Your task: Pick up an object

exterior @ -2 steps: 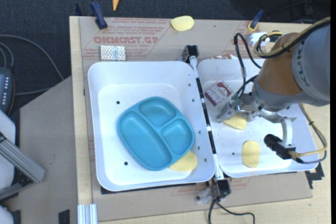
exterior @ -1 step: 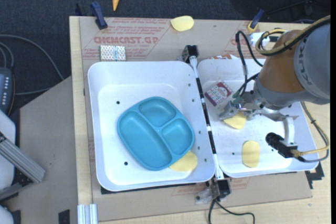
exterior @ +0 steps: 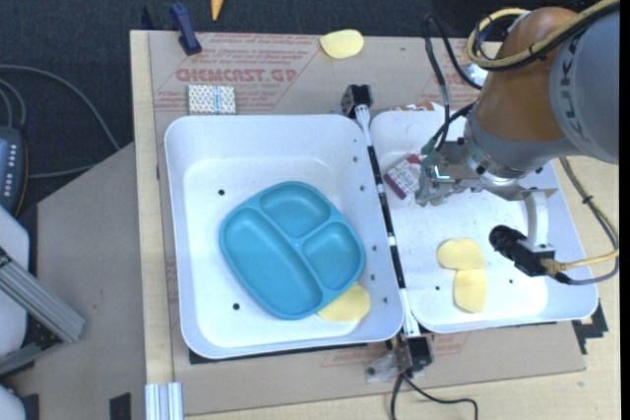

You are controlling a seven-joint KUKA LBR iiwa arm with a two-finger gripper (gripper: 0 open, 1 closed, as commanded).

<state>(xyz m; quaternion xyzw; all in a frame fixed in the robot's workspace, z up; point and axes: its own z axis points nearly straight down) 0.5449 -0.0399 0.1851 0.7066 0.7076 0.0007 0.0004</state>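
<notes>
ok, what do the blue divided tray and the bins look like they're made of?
Blue tray: likely molded plastic, smooth with a slight sheen; uniform colour, rounded compartment ridges. Left bin and right bin: probably thin white plastic, glossy; soft rounded rims and bright glare, though that look leaves it open.

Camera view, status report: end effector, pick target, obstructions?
End effector low in right bin, beside pink packet. No grasp visible. Two yellow pieces lie apart, nearer front. Cable close by.
</notes>
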